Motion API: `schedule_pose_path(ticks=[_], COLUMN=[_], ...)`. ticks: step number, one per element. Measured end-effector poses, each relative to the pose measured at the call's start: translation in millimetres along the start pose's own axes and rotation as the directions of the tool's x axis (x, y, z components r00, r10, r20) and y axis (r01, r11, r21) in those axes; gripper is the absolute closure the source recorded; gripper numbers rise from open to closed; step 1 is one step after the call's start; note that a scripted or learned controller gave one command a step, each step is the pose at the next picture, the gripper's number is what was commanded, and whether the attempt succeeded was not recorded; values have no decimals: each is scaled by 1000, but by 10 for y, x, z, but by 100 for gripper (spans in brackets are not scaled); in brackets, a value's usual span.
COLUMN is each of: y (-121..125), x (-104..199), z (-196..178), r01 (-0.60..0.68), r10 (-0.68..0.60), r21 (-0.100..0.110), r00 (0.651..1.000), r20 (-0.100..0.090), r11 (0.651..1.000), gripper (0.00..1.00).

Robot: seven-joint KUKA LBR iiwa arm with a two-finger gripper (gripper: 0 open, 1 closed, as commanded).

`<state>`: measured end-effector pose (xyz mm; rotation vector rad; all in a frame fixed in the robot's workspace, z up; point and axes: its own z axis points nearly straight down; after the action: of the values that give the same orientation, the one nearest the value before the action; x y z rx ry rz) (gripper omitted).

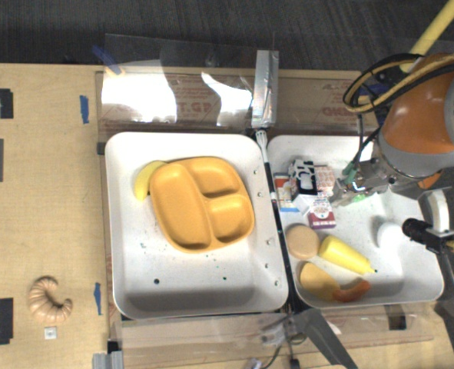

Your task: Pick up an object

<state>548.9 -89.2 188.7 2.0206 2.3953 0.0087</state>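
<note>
step: approach, nothing held | claw (pixel 348 193) low in right bin (pixel 411 283), opening: cannot tell | nearest target: small carton (pixel 321 214) just below-left of claw | next: centre over it, descend, close

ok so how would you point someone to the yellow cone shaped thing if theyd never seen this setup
Start at the right bin, the one the arm reaches over. Along its front edge lies a cluster of toy food, and the yellow cone lies on its side there, pointing right. Its neighbours, a tan disc and an orange piece, are rounded; it alone tapers to a tip.
</note>
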Motion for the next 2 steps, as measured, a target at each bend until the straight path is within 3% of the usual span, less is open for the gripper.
schedule_pose_path(ticks=[1, 2], y=[-22, -16], x=[3, 672], z=[41, 40], r01=[-1, 96], r10=[1, -96], r21=[9, 10], r00=[1000, 995], r20=[-2, -6], r11=[1000, 995], gripper=[0, 0])
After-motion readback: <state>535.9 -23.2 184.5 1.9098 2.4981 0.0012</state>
